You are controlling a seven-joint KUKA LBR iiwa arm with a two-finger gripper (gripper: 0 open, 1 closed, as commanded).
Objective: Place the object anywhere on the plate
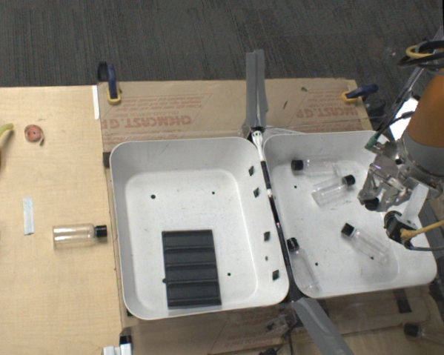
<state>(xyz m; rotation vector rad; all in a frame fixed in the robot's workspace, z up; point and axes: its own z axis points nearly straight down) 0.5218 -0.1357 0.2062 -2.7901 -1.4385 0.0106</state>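
Camera view, looking down on the table and both white bins. Over the right bin, near its right wall: the jaws, hanging below the grey arm with the orange band. Cannot tell how wide the jaws stand, nor whether anything sits between them; too much dark hardware there to read.

Just to the view's left of the jaws, lying on the bin floor: a clear vial with its black cap pointing toward the jaws. Close by but apart from them, as far as can be seen. Below the jaws in the view, slightly to the left: a second clear vial, on its side, black cap at its upper left end. Further left of the jaws and a little higher: a loose black cap. Against the right bin's left wall, well left of and below the jaws: another small black piece.

Well apart from the jaws, far to the view's left and lower, in the left bin: the plate, dark and ribbed, flat on the bin floor near the front wall. Nothing resting on it.

Much further left, outside both bins, on the bare table: a third clear vial, on its side.
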